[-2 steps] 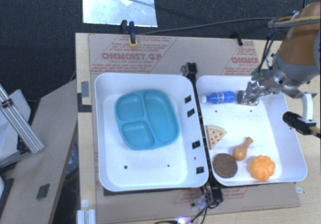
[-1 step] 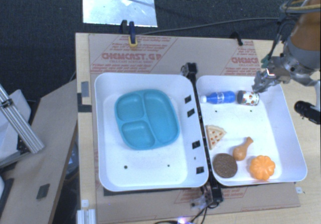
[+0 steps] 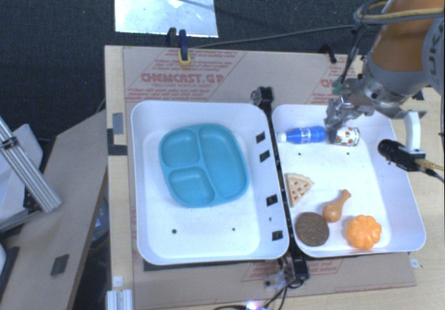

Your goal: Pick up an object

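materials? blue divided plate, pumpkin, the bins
Blue divided plate: looks like moulded plastic, matte, uniform colour.
Pumpkin: likely toy plastic or rubber; smooth, evenly orange, ribbed.
Bins: probably thin formed white plastic, rounded rims, slight sheen.

**Bench carrying two bins, side by side**

The bench [image 3: 208, 69] is stretching across the view, its pale sheet showing red lettering along the far side. Two shallow white bins are sitting directly on it, touching along a black divider strip [image 3: 274, 169] running near to far. The left bin [image 3: 149, 232] is lying toward the left half, the right bin [image 3: 403, 197] beside it on the right. At the far edge of the bench, a blue and yellow clamp [image 3: 182, 48] is gripping the sheet. Near the bench's near edge, between the bins, a small tangle of wires [image 3: 288, 277] is poking out.
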`<act>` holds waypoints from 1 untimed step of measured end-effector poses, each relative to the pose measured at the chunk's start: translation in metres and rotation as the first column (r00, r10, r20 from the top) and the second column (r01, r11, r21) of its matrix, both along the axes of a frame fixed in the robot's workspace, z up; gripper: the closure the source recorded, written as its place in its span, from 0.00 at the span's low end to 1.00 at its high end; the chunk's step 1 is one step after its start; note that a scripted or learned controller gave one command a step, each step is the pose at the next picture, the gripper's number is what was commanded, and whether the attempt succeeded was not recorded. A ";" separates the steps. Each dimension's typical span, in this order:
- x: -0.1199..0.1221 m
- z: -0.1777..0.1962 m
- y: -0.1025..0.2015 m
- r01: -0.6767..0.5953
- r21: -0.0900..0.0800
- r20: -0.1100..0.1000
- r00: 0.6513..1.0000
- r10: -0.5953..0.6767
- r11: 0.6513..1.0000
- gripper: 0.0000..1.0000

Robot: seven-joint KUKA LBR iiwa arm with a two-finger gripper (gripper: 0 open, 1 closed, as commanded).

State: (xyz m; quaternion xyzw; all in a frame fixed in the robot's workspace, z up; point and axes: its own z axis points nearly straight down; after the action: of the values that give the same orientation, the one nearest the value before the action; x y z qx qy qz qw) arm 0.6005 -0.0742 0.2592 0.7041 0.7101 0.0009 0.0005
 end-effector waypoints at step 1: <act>0.011 0.005 0.054 0.000 0.000 0.001 1.000 0.000 1.000 1.00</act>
State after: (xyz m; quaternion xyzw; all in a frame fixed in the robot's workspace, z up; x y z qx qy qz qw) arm 0.6111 -0.0198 0.2642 0.7043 0.7099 0.0013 0.0010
